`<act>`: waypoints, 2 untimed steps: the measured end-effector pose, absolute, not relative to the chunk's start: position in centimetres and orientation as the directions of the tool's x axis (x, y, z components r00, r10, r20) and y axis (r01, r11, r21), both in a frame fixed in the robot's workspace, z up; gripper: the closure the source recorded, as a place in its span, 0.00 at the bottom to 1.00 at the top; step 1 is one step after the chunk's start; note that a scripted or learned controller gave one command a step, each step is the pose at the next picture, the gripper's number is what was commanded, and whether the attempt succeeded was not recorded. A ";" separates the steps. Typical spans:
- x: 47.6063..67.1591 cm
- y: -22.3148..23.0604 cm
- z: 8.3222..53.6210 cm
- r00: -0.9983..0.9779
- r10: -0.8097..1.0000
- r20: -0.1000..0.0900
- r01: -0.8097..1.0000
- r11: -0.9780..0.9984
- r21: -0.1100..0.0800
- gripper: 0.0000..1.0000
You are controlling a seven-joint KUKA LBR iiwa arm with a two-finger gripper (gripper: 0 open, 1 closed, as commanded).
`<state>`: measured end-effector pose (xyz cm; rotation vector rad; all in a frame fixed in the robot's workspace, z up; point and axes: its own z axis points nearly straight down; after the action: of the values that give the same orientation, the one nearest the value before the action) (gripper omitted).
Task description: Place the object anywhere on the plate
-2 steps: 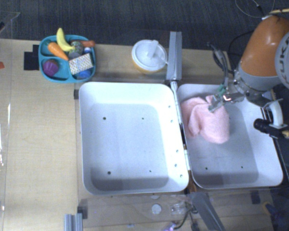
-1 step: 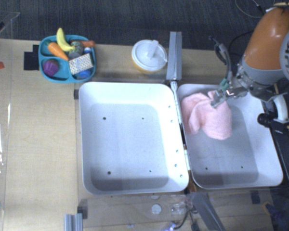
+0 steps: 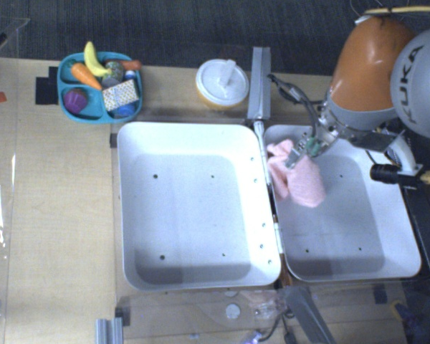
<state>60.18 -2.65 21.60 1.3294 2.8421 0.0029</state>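
Observation:
A soft pink object [image 3: 301, 181] lies crumpled in the right bin [image 3: 358, 242], against its left wall near the back. My gripper [image 3: 303, 150] hangs directly over the object's upper part and touches or nearly touches it. The grey arm with its orange band [image 3: 369, 56] reaches in from the upper right. A blue divided plate [image 3: 92, 115] sits on the bench at the far left back, outside the bins. It holds toy food, including a banana [image 3: 94, 59] and a carrot [image 3: 84, 74].
The left bin [image 3: 193, 206] stands between the plate and the right bin. A round white-lidded container [image 3: 222, 82] sits behind the bins near the metal divider post [image 3: 258, 84]. Cables run beside the wrist.

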 end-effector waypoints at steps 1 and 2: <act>59.8 1.8 21.3 -0.890 0.455 -0.006 0.455 0.890 0.004 1.00; 60.4 7.7 21.2 -0.997 0.071 -0.010 0.071 0.997 0.004 1.00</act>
<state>60.39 7.68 21.16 0.1108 3.1298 0.0060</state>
